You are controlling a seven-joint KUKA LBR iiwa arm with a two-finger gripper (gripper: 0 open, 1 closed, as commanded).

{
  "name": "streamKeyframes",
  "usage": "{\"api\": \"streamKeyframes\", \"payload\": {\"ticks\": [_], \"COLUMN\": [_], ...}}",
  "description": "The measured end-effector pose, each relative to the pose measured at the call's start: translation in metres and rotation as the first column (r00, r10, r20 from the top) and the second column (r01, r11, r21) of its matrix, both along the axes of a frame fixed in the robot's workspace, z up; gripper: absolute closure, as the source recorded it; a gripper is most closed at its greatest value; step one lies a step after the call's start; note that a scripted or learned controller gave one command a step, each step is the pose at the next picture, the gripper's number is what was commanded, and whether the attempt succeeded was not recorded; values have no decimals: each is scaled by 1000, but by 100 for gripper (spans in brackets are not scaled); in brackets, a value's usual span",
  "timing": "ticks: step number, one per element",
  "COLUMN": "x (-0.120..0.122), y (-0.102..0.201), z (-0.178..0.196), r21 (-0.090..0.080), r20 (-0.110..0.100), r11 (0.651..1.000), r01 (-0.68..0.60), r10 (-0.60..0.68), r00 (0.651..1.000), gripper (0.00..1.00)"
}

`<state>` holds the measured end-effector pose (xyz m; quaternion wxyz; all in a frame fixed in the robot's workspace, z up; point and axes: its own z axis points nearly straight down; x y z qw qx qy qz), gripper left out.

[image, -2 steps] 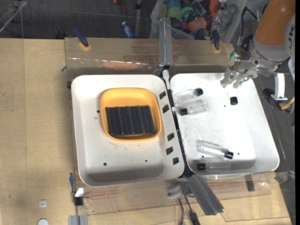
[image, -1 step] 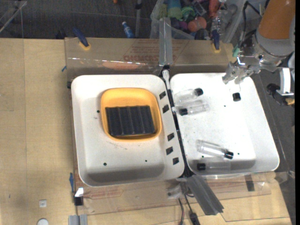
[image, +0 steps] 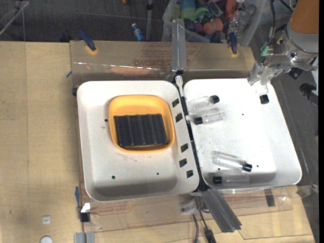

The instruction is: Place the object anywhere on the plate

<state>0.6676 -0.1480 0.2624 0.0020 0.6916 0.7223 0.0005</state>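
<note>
Clear vials with black caps, four in number, are found lying in the right bin (image: 283,151). One capped vial (image: 203,102) lies near the bin's upper left, with a second vial (image: 207,118) just below it, the two nearly parallel. A third vial (image: 231,162) lies tilted in the lower middle, and a fourth vial (image: 228,178) rests along the lower wall, partly in shadow. A small black cap (image: 264,99) is noted loose near the upper right corner of that bin.

The orange plate (image: 117,108) is seated in the left bin (image: 91,161), and a dark ribbed block (image: 140,130) is seen lying flat on it. The two bins are set touching along a central divider on the tan worktop (image: 35,135).

The pincer (image: 261,76) is positioned at the upper right corner of the right bin, over its rim, beneath the orange-banded arm (image: 306,14). Whether it is open or closed cannot be told; it appears pale and blurred. No vial is seen between its tips. All four vials lie to the left of and below the pincer, the nearest being the upper pair, clearly apart from it. The loose cap lies just below the pincer. The plate is well apart from it, across the divider.
</note>
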Motion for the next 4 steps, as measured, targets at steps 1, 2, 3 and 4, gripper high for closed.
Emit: {"api": "streamKeyframes", "payload": {"ticks": [1, 2, 3, 4], "x": [0, 0, 0, 0], "y": [-10, -23, -41, -66], "z": [4, 18, 24, 47], "r21": [0, -1, -1, -2], "r20": [0, 1, 1, 1], "r11": [999, 994, 992, 963], "r01": [-48, -110, -125, -269], "r10": [48, 110, 125, 269], "r00": [999, 994, 992, 963], "gripper": [100, 100, 100, 100]}}
